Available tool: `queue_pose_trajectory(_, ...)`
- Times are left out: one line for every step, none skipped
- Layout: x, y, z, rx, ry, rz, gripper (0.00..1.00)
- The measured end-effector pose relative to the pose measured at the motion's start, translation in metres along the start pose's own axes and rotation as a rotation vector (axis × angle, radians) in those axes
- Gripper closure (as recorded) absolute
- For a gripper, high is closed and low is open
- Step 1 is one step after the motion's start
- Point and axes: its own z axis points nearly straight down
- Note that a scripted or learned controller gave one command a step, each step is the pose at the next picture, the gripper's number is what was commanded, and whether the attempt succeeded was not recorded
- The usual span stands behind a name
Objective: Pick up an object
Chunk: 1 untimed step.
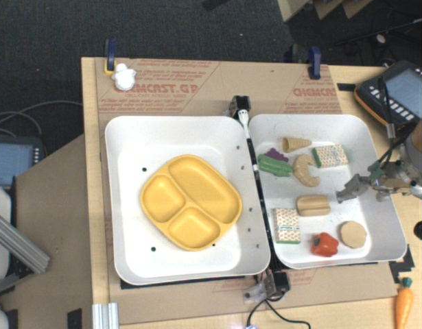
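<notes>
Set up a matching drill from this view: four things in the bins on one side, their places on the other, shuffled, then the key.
Things:
1. yellow divided tray
2. red pepper
3. cone
4. green toy

Places:
A. right bin, near front edge
B. right bin, near far edge
C. middle of the left bin
D. right bin, by the wall it shares with the left bin

Pairs: 1-C, 2-A, 3-B, 4-D

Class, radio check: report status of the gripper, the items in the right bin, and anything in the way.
Gripper low over right bin, holding nothing. Nearest: bread roll, untouched. Round cookie and red pepper close by.
</notes>
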Motion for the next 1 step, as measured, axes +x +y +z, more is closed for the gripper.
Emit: queue_pose_trajectory(0.0522, 0.089, 0.09, 0.0, 0.003, -0.008, 0.0)
